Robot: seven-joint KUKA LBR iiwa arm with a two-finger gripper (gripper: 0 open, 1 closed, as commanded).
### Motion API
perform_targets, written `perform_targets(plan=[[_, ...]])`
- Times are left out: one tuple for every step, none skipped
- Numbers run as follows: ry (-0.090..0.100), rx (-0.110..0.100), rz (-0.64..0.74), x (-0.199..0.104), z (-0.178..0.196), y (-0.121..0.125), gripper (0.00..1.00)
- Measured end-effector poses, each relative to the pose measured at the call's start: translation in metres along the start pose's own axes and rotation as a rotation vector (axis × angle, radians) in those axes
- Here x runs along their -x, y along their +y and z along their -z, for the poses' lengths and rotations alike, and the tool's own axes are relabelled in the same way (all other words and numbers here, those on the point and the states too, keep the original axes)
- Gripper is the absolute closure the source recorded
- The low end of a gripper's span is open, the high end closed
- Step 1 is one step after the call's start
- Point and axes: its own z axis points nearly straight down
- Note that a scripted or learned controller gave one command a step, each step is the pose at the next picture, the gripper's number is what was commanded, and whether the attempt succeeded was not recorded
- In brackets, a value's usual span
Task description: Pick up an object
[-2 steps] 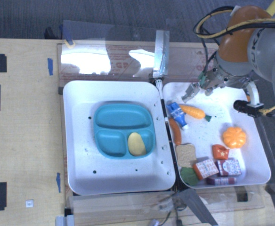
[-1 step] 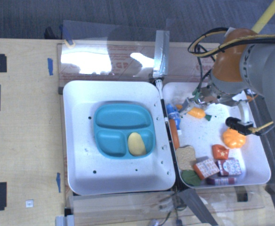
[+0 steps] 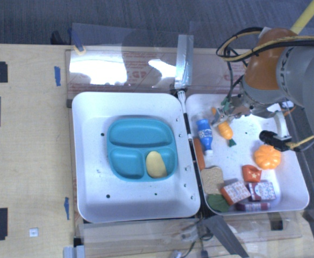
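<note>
Pincer (image 3: 225, 113): low in right white bin (image 3: 294, 184), over small orange carrot-shaped toy (image 3: 225, 130); grip state unreadable.
Advice: centre on toy, avoid blue bottle (image 3: 204, 133).

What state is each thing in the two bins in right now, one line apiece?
Blue tray: flat in the left bin, right way up.
Yellow potato-like piece: lying in the tray's lower right compartment.
Blue bottle: lying on its side in the right bin.
Orange fruit: resting loose in the right bin.
Pincer: low over the right bin.
</note>
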Motion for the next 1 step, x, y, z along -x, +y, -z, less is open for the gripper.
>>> perform_targets(plan=[[0.002,0.001,-0.018,-0.0306,0.0915,0.0305,1.0]])
